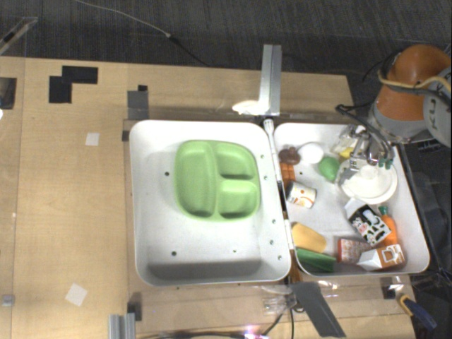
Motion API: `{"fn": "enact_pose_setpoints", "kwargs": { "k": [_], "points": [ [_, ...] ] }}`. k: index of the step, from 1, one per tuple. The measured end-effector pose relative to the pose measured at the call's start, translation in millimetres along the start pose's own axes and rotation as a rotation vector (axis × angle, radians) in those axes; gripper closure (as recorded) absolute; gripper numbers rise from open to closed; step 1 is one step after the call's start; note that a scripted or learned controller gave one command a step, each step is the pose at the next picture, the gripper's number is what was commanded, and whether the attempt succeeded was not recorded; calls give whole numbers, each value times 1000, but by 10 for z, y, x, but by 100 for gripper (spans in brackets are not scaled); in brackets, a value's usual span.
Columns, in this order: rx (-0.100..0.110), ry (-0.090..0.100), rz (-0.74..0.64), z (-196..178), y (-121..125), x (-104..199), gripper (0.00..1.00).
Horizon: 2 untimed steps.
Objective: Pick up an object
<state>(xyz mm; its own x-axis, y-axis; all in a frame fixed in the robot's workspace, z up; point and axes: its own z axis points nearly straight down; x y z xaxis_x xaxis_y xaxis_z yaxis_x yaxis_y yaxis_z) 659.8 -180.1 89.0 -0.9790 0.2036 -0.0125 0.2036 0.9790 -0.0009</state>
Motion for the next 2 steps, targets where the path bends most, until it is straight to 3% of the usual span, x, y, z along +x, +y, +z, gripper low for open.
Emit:
{"fn": "enact_pose_setpoints", "kwargs": {
  "k": [1, 2],
  "points": [
    [-3, -1, 111, -14, -204, 720, 0],
    [-2, -4, 186, -26, 200, 968, 0]
  ]
}}
